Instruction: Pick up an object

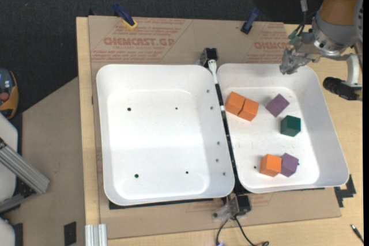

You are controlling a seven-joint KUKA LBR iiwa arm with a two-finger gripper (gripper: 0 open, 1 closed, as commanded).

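Hanging at the 12 o'clock edge of the right bin, the gripper sits just over the far rim, clear of every block below it. Nothing shows in its grasp, and at this distance I cannot tell whether it is spread or pressed together. The arm comes in from about 2 o'clock, its orange band uppermost.

All the blocks lie in the right bin. A long orange block lies at 10 o'clock from the bin's centre, near the inner wall. A purple cube sits at 12 o'clock, near the orange block but apart from it. A green cube rests close to the centre, just at 5 o'clock from that purple cube, with a narrow gap between them. At 6 o'clock, near the front wall, an orange cube and a second purple cube stand touching, the orange one at the 9 o'clock side of its neighbour.

Of these, the first purple cube lies nearest the gripper, at 6 o'clock from it.

The left bin adjoins the right one along a dark seam. Both sit on a cardboard sheet, held at its far edge by two blue clamps.
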